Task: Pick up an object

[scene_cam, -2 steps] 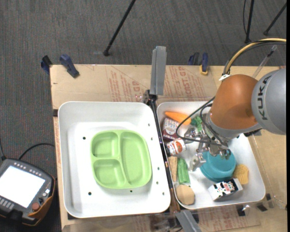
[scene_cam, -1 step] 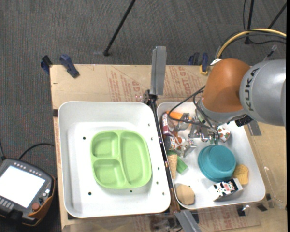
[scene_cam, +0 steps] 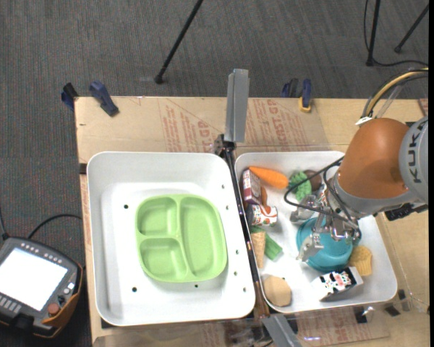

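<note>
Bench inventory, viewed from above at a slant. Left shallow white bin (scene_cam: 101, 194): holds one light-green plastic divided plate with three compartments (scene_cam: 181, 238), lying flat near the bin's middle. Right shallow white bin (scene_cam: 380, 280): crowded. Contents from the far end: an orange plastic carrot (scene_cam: 269, 177); a green leafy toy vegetable (scene_cam: 300, 184), partly behind cables; a small printed can or packet in red and white (scene_cam: 257, 207), lettering too small to read; a tan waffle cone (scene_cam: 259, 244) touching a small green block (scene_cam: 273, 249); a pale tan rounded piece resembling bread (scene_cam: 278, 290) at the near edge; a black-and-white patterned carton (scene_cam: 338, 281); a yellow ridged piece (scene_cam: 362, 258), partly hidden; and a teal round bowl-like object (scene_cam: 329, 251), its upper part covered by the gripper. The grey two-finger gripper (scene_cam: 325, 231) stands directly over the teal object, apparently touching it; wrist and cables hide the fingertips, so whether it is released or clenched cannot be told. The orange band of the arm (scene_cam: 372, 159) covers the bin's far right corner. Legible writing: "KUKA" in part on the grey arm link (scene_cam: 419, 157); reversed red print on the cardboard bench sheet (scene_cam: 181, 121), not readable. A handheld control pendant with a pale screen (scene_cam: 27, 284) lies on the floor, cut off at the left.
</note>
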